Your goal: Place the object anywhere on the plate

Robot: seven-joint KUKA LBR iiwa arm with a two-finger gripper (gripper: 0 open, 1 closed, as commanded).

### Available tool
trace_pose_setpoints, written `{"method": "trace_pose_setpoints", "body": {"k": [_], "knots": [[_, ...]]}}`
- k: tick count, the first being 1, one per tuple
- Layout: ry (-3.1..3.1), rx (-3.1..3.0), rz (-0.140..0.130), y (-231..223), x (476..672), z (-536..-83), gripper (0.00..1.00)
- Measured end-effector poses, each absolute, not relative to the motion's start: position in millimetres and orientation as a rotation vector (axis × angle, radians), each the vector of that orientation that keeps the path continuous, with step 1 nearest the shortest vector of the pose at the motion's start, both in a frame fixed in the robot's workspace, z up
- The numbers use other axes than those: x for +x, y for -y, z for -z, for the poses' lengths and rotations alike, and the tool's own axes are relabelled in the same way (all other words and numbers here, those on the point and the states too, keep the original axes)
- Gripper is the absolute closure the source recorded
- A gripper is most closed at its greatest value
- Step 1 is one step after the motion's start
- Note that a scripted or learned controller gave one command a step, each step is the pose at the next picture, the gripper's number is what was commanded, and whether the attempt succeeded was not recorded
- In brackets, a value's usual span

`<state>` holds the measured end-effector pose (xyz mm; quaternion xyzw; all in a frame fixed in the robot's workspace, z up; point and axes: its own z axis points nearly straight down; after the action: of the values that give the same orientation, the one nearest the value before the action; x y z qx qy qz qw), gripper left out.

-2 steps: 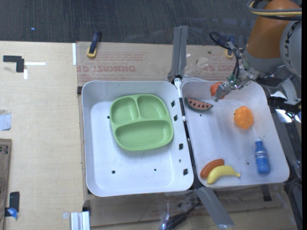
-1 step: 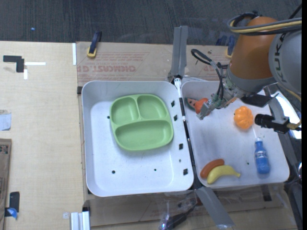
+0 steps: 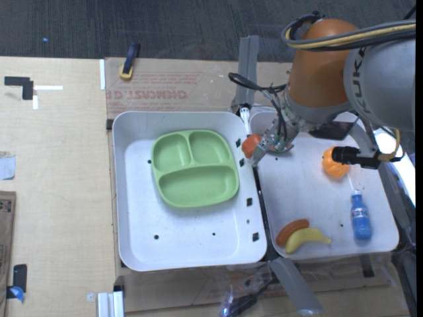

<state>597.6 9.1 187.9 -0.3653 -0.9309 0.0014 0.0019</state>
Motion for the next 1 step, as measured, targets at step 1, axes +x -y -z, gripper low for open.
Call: {"method": "trace_pose_setpoints", "body": {"k": [1], "knots": [[2.98,-0.983,-0.004,-62.5,613.0,-187.8,1.0]]}}
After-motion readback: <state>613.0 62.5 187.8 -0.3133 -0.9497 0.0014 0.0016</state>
